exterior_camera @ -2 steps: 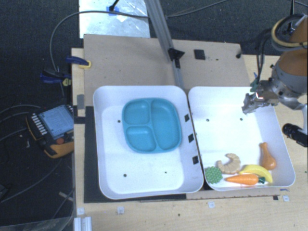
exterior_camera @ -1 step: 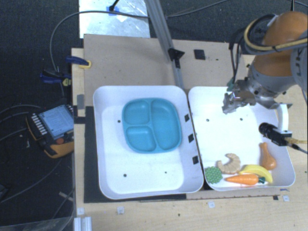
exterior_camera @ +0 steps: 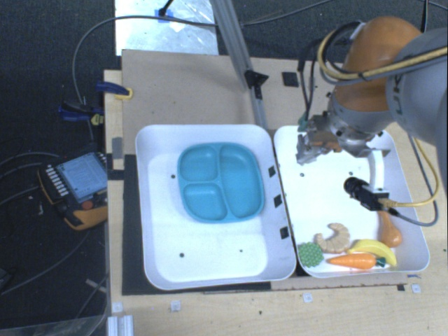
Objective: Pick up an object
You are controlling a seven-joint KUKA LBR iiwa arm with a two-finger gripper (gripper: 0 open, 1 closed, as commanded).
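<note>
In the right white bin's [exterior_camera: 413, 254] near corner: light, stiff plastic toy food, orange carrot [exterior_camera: 353, 261], yellow banana [exterior_camera: 378, 249] | carrot: slippery, grip mid-body | claw [exterior_camera: 308, 152] well apart at far end, finger state unclear

The right bin's [exterior_camera: 294, 187] middle floor lies open, while croissant [exterior_camera: 334, 238], broccoli [exterior_camera: 310, 254], carrot [exterior_camera: 352, 261] and banana [exterior_camera: 376, 249] crowd its near edge.

The gripper [exterior_camera: 308, 149] hangs at the right bin's [exterior_camera: 329, 187] 11 o'clock corner, toy food clusters at its 6 o'clock edge, and a blue tray [exterior_camera: 220, 182] lies in the left bin [exterior_camera: 161, 243].
</note>
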